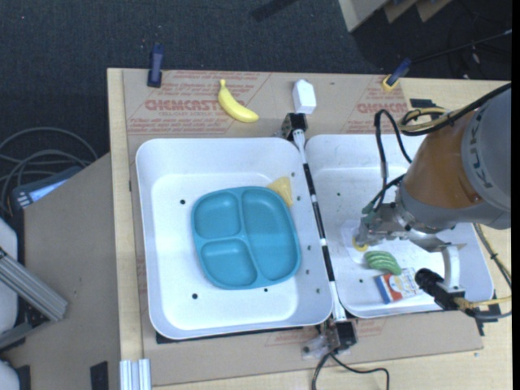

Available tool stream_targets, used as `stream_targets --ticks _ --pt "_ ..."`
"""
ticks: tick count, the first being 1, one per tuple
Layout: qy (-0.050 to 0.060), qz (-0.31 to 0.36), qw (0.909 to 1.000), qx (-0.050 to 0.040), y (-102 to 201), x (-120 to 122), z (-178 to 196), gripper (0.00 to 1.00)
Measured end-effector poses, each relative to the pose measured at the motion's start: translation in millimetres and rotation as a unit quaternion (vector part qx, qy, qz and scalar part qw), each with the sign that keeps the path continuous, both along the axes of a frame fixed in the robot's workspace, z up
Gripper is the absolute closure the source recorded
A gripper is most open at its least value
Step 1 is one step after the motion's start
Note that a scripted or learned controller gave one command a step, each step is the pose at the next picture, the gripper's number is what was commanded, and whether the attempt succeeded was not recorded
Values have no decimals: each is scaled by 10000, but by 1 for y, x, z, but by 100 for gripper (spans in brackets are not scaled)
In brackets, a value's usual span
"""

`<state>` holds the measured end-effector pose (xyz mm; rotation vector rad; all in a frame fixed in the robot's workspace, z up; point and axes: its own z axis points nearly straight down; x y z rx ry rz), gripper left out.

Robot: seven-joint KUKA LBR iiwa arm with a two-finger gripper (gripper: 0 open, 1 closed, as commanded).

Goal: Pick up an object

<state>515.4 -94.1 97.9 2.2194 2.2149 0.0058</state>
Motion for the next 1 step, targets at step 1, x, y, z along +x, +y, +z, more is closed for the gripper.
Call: stream_targets --ticks 1 --pt "21 3 10000 8 1 -1 -2 0"
